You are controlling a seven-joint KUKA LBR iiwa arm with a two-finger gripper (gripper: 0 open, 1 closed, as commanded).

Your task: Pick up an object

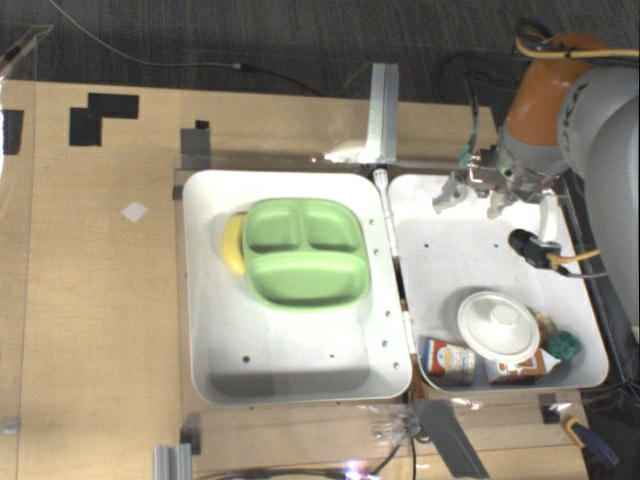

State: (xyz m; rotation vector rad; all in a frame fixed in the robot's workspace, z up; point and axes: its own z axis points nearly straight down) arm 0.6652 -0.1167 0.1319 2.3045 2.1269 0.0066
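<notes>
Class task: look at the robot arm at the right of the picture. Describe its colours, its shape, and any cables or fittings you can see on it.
The arm has a rounded pale grey casing with an orange band above the wrist. A yellowish cable loops over the orange part. The gripper is small, of pale metal, with dark fittings around it. A black part with a cable hangs below the arm.

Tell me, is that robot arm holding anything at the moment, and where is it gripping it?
Nothing is held. The gripper hangs over the right bin's far end with nothing between its fingers.
</notes>
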